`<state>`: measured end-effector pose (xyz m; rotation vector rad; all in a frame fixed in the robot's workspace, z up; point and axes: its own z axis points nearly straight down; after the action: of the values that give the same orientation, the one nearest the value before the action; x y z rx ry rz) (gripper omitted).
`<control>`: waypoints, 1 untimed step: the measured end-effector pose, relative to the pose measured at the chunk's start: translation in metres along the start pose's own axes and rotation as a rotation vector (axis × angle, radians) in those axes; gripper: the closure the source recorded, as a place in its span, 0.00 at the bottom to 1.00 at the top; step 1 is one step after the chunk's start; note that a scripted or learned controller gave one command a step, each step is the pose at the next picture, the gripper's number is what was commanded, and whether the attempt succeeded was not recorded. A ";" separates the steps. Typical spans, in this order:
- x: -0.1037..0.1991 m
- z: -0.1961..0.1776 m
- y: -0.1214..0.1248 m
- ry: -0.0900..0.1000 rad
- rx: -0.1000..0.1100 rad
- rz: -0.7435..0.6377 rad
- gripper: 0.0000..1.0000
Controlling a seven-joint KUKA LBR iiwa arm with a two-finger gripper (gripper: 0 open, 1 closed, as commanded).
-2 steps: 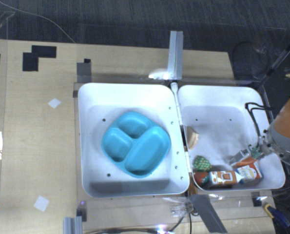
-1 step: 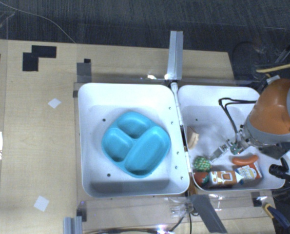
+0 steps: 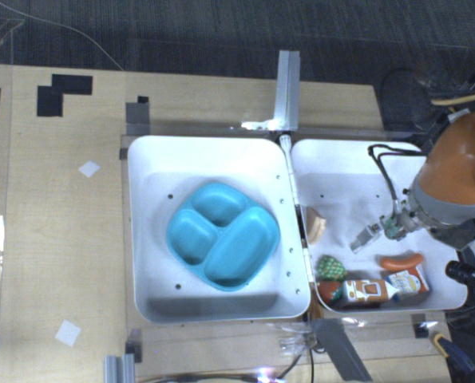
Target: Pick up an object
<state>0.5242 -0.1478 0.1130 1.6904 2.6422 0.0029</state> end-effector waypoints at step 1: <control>-0.013 0.002 -0.046 0.001 0.001 0.062 0.00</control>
<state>0.4879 -0.1791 0.1110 1.7721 2.5897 0.0021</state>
